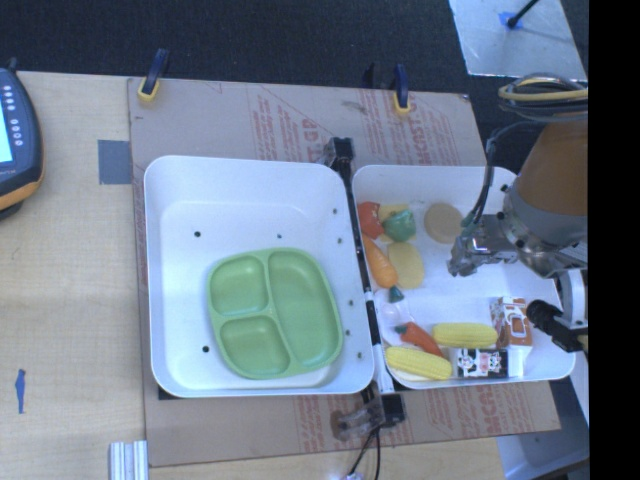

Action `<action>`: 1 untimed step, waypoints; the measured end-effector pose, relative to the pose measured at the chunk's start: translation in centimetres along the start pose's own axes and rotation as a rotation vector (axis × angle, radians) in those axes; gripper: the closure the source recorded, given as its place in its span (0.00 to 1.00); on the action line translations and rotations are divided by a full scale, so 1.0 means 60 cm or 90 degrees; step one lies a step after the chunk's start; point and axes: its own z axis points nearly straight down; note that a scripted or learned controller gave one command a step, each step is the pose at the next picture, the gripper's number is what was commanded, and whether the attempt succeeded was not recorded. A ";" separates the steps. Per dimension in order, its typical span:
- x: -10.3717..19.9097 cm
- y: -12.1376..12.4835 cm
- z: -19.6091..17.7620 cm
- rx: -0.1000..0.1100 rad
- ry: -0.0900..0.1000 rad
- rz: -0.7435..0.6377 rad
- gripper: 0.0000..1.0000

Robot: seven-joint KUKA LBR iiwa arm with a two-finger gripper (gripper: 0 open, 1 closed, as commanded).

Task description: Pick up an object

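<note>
The right bin [440, 176] holds several toy foods. Along its left side lie a red and green pepper [388, 222], an orange carrot [379, 263] and a pale yellow piece [407, 263]. A tan round piece [442, 221] lies near the back. At the front are a corn cob [465, 335], a second yellow cob [418, 364], a small carrot [420, 337], a black-and-white carton [482, 363] and a brown packet [513, 321]. My gripper [467, 256] hangs over the middle right of this bin, just right of the tan piece, with nothing seen in it.
The left bin [170, 193] carries a green divided plate [274, 312]. The arm's orange band [555, 173] covers the right bin's far right corner. A handheld pendant [15, 133] lies at the bench's left edge. Clamps [401, 96] hold the cardboard at the back.
</note>
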 end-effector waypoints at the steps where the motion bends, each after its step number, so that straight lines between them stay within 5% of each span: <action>1: 0.096 0.163 -0.031 -0.008 0.000 -0.005 1.00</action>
